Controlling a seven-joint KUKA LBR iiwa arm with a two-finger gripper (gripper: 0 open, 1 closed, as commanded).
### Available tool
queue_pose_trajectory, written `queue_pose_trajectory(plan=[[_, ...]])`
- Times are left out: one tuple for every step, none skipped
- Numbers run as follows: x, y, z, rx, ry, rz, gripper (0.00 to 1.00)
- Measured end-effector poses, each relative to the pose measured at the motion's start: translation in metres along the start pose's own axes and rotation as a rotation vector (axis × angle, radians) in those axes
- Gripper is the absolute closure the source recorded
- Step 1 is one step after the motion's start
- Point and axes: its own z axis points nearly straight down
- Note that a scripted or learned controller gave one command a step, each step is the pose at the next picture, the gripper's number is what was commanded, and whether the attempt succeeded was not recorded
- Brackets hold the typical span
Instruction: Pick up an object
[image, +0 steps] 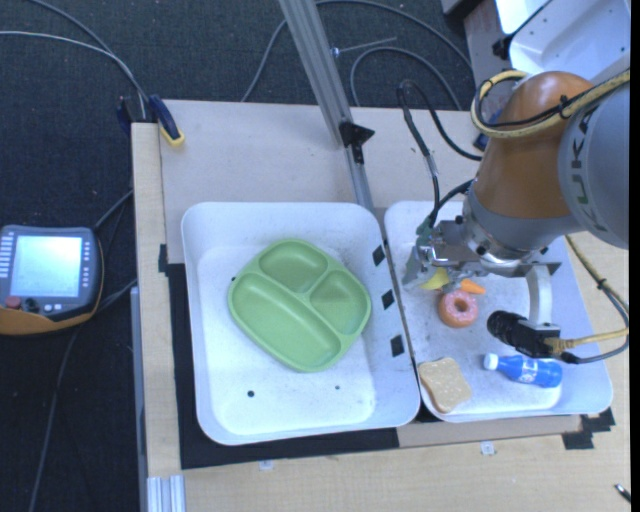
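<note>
The gripper (432, 262) hangs low over the right bin (590, 405), just beside the yellow toy (434, 282) and doughnut (459, 309), likely lining up a grasp. Whether its jaws are open, I cannot tell.

A divided plate (300, 302) lies in the left bin (215, 400); in the right bin (585, 395), a doughnut (459, 309) sits behind the bread slice (445, 383), left of a bottle (524, 369)

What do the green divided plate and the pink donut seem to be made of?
The green divided plate looks like moulded plastic with a matte finish: even colour, smooth rounded compartment ridges. The pink ring-shaped donut is probably a plastic or rubber toy: its uniform pink surface suggests it, though it is too small to be sure.
</note>
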Motion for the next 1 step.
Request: queue_pose_trajectory(plan=[[0.0499, 0.0040, -0.0017, 0.001, 0.000, 0.000, 1.00]])
